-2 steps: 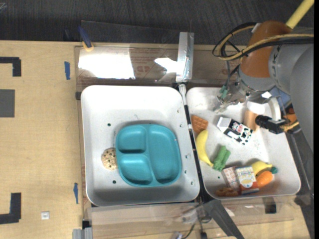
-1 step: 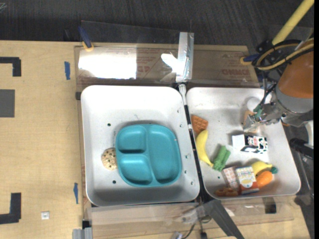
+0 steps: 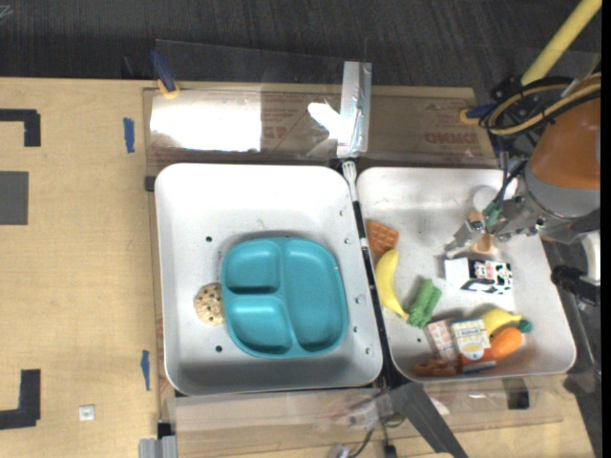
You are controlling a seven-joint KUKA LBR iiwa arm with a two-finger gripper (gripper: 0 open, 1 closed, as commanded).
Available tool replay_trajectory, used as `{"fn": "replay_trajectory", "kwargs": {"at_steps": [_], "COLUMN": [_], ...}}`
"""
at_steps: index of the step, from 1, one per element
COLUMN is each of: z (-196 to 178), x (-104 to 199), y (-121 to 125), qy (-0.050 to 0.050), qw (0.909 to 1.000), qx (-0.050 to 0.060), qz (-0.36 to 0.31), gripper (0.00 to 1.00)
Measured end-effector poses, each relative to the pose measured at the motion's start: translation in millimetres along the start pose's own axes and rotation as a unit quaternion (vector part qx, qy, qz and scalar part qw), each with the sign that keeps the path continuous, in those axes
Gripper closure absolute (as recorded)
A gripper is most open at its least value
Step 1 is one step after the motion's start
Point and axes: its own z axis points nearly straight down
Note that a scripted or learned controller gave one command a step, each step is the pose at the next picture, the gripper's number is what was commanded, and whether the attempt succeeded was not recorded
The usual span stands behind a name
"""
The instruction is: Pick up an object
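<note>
The right bin (image 3: 420, 194) holds several items: a yellow banana (image 3: 387, 282), a green piece (image 3: 423, 303), an orange waffle-like square (image 3: 382, 234), a black-and-white patterned box (image 3: 483, 275), a small carton (image 3: 459, 338) and an orange carrot-like toy (image 3: 507, 343) next to a yellow piece (image 3: 496, 321). My gripper (image 3: 477, 234) hangs low over the right bin's upper right part, just above the patterned box and to the right of the waffle square. I see nothing clearly held in it.
The left bin (image 3: 191, 208) holds a teal divided plate (image 3: 284, 295) and a speckled cookie (image 3: 209, 303) at the plate's left. A clear plastic sheet (image 3: 258, 113) stands behind the bins. The arm's orange band (image 3: 568, 151) is at the right edge.
</note>
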Motion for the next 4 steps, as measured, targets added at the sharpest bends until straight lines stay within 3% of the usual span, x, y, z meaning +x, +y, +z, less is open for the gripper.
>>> {"fn": "replay_trajectory", "kwargs": {"at_steps": [1, 2, 3, 4], "z": [39.1, 46.3, 45.9, 34.4], "x": [-37.8, -28.8, -0.6, -1.2], "y": [25.4, 71.7, 24.7, 26.3], "qy": [0.002, -0.001, -0.001, -0.002], "qw": [0.9995, 0.9991, 1.0000, 1.0000], "qx": [-0.002, -0.003, -0.002, -0.004], "qz": [0.030, -0.041, 0.007, 0.007], "gripper": [0.00, 0.00, 0.00, 1.00]}}
